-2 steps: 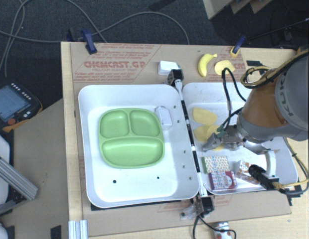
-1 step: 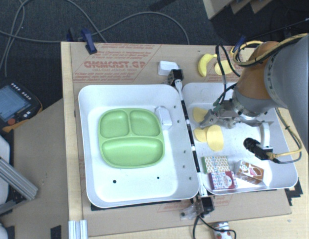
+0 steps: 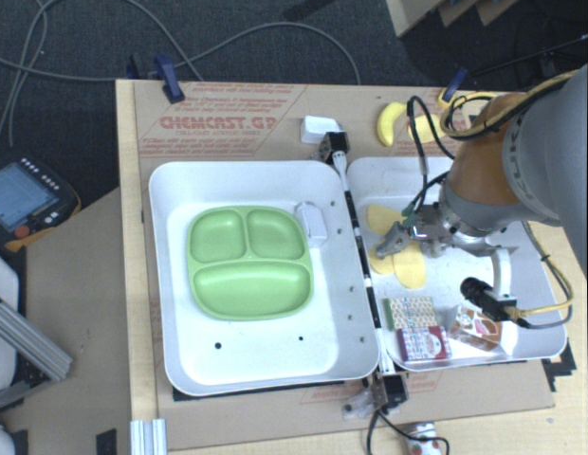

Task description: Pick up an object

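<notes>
Yellow flat plastic pieces (image 3: 396, 254), the candidate objects, lie in the right white shallow bin (image 3: 389, 173) beneath the grey arm's two-finger gripper (image 3: 408, 238), whose finger state cannot be told, while the green three-compartment plastic plate (image 3: 248, 261) sits in the left white shallow bin (image 3: 180, 339).

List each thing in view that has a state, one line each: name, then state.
Green plate: upright, lying flat in the left bin.
Small box: lying flat in the right bin.
Yellow pieces: lying loose beneath the gripper.
Banana: lying on the bench, outside both bins.
</notes>
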`<state>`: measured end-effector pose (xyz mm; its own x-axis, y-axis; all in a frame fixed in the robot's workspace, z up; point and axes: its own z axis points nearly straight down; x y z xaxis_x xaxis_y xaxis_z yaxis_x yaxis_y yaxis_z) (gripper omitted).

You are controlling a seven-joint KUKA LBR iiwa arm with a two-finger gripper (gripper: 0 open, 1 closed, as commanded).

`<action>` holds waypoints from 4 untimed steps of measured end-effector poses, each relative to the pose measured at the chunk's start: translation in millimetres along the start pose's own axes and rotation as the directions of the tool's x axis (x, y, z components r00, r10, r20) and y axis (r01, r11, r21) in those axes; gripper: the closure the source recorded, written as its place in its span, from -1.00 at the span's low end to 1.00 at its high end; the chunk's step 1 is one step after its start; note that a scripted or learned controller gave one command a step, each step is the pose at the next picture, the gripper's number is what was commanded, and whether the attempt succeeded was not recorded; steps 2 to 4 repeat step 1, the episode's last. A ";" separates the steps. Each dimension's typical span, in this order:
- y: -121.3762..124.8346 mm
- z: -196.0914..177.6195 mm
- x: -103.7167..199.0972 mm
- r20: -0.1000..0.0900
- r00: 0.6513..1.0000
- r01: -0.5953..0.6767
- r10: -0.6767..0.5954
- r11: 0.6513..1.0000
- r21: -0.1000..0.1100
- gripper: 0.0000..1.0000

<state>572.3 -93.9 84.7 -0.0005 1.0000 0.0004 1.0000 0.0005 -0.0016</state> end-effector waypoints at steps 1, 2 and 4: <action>11.3 0.1 0.7 0.002 1.000 0.000 0.000 1.000 -0.003 -1.00; 11.3 0.1 0.7 0.002 1.000 0.000 0.000 1.000 -0.003 -1.00; 11.3 0.1 0.7 0.002 1.000 0.000 0.000 1.000 -0.003 -1.00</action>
